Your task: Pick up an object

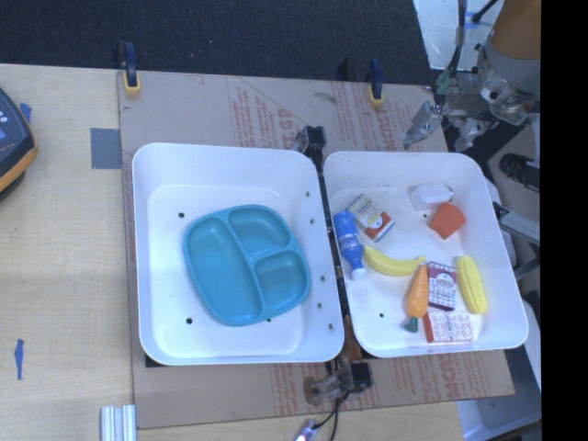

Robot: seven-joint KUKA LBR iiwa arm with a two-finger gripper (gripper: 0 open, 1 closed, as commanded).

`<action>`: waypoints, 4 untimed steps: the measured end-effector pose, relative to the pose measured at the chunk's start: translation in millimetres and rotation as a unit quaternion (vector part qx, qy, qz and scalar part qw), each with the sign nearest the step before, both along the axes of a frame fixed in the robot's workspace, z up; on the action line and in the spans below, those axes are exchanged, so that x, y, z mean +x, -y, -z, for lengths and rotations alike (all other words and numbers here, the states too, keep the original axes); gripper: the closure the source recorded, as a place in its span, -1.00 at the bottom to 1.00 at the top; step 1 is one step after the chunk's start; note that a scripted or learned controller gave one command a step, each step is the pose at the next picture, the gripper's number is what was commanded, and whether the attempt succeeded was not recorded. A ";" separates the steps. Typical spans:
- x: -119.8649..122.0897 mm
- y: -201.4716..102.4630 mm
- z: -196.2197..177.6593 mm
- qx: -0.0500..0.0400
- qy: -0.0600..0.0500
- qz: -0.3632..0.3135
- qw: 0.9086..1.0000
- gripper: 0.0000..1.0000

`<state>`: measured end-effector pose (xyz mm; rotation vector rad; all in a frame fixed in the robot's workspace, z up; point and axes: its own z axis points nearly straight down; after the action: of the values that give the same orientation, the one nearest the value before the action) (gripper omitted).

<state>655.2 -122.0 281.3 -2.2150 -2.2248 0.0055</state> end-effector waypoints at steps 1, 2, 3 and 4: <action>-0.1 91.2 117.3 0.000 -0.001 0.001 1.000 -1.00; -52.3 89.7 190.0 0.000 -0.001 0.000 1.000 -1.00; -51.8 90.8 178.7 0.000 -0.001 -0.002 1.000 1.00; -45.2 16.6 189.4 0.001 0.000 -0.001 1.000 1.00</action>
<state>610.0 -138.6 91.9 -2.2103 -2.2264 0.0041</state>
